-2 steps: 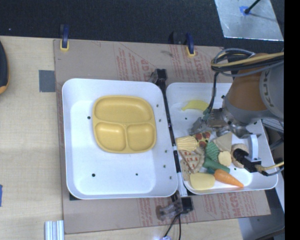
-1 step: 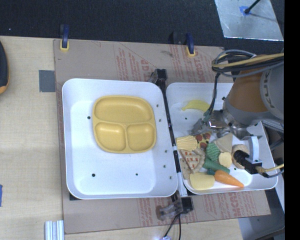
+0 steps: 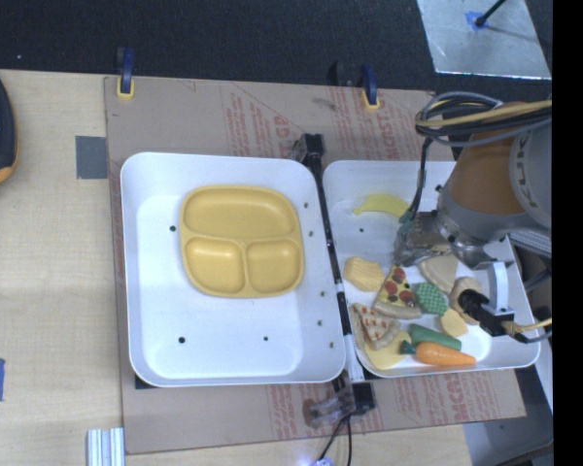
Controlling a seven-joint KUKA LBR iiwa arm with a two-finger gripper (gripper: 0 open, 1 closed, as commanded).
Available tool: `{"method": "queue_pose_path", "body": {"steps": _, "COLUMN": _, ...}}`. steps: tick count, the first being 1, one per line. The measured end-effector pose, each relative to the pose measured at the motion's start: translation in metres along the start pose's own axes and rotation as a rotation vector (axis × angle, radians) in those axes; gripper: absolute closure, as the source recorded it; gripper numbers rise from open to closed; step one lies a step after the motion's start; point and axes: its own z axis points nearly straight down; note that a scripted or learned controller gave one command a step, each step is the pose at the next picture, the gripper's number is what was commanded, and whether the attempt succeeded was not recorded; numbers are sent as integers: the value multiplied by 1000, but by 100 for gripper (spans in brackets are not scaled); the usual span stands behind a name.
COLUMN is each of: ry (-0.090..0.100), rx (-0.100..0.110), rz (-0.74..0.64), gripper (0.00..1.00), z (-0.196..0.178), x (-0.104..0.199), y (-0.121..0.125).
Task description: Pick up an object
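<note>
The pincer [image 3: 415, 246] is down low in the right bin [image 3: 355, 184], near the middle right of the picture. I cannot tell how it is set or if it has anything in it. Just under it lies a pile of toy food. A pizza slice [image 3: 399, 292] sits right below the pincer, and a second pizza slice [image 3: 373, 325] lies lower and more to the left. A pale yellow piece [image 3: 362, 274] is to the left of the pile. A banana [image 3: 381, 205] lies alone, up and to the left of the pincer. A carrot [image 3: 444, 355] rests at the bottom edge of the bin. The grey arm [image 3: 491, 187] with its orange band comes in from the right. In the left bin [image 3: 155, 338] sits a yellow plate [image 3: 241, 239] with three parts.
</note>
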Motion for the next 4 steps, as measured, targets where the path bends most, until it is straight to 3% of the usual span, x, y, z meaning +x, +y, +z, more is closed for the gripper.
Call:
{"method": "queue_pose_path", "body": {"steps": 1, "ry": -1, "rx": 0, "rz": -1, "gripper": 0, "z": 0, "x": 0, "y": 0}}
{"method": "queue_pose_path", "body": {"steps": 2, "ry": 4, "rx": -11, "rz": 3, "gripper": 0, "z": 5, "x": -92, "y": -55}}
{"method": "queue_pose_path", "body": {"steps": 3, "ry": -8, "rx": -14, "rz": -8, "gripper": 0, "z": 6, "x": -21, "y": 15}}
{"method": "queue_pose_path", "body": {"steps": 4, "ry": 0, "rx": 4, "rz": 4, "gripper": 0, "z": -39, "x": -57, "y": -51}}
